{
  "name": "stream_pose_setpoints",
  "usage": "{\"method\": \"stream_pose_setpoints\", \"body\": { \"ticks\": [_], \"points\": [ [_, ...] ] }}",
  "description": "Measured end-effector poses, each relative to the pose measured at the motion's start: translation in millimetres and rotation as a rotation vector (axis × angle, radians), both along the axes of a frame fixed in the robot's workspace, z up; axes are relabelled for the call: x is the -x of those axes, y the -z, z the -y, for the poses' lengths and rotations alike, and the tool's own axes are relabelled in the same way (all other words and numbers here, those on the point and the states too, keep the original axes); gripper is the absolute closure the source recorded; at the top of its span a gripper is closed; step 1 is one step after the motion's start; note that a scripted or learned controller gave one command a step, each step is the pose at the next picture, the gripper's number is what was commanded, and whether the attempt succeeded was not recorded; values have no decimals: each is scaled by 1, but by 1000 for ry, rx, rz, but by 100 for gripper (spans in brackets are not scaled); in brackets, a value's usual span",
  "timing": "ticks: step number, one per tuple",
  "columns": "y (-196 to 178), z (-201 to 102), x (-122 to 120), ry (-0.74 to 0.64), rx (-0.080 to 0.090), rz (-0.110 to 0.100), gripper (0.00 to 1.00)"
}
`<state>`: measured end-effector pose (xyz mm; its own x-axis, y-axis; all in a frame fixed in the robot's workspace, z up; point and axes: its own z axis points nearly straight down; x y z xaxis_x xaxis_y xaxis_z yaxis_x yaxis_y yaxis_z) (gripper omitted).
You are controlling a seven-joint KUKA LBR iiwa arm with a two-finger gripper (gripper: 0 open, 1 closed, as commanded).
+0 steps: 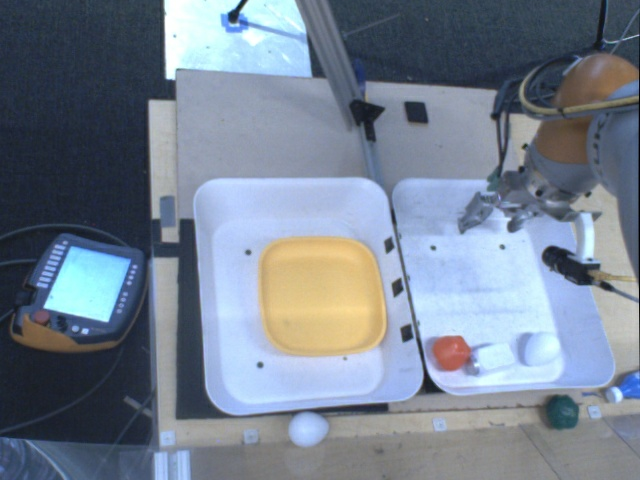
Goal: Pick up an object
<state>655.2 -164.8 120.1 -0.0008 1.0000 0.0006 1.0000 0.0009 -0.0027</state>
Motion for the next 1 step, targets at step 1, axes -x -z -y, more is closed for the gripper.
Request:
{"method": "stream_pose_setpoints", "body": {
  "ticks": [1],
  "points": [
    [-14, 0, -1, -1, 1, 6, 100]
  ]
}}
